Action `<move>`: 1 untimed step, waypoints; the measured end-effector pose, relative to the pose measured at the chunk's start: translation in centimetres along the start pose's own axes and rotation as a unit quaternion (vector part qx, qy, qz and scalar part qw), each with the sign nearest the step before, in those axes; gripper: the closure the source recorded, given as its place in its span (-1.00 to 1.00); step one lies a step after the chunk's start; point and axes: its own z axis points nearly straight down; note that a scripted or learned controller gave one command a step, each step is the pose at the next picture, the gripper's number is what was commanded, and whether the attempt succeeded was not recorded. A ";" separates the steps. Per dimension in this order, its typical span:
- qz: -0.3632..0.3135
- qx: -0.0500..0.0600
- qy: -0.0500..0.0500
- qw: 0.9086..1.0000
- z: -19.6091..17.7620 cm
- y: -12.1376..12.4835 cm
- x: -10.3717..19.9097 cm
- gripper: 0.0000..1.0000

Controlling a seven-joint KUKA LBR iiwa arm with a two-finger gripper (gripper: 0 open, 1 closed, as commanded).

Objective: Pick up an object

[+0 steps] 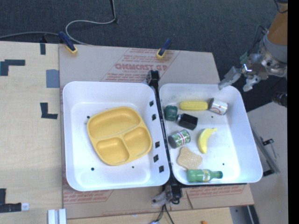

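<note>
Gripper (237,78) sits above the top-right corner of the right bin (243,134), outside the rim, fingers spread apart, nothing between them.

Right bin contents: corn cob (193,106) along the top, a small silver can (218,107) just right of it, a dark green round thing (171,112) left of it. Black block (188,121) below the corn. Green can (180,138) near the divider, banana (205,139) to its right. Slice of bread (189,158) lower down, green bottle (203,175) lying flat near the bottom edge.

Left bin (74,139) holds a yellow divided plate (119,135).
</note>
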 end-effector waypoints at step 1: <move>0.000 0.002 0.000 1.000 12.6 3.5 -2.7 -1.00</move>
